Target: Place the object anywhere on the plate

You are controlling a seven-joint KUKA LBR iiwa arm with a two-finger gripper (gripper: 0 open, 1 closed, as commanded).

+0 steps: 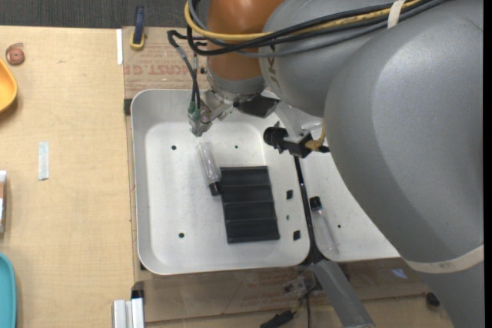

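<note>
Grey KUKA arm w/ orange band hung over left white bin; gripper near bin's far edge, jaw state can't tell. Clear tube-like object lay mid-bin, touching black ribbed plate edge. Judged: not yet placed.

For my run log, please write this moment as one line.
arm: over left bin | gripper: above clear object | black ridged plate: bare | object beside plate's left edge, not placed

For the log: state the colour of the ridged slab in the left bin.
Black; the ridged slab shows best in the camera view.
</note>
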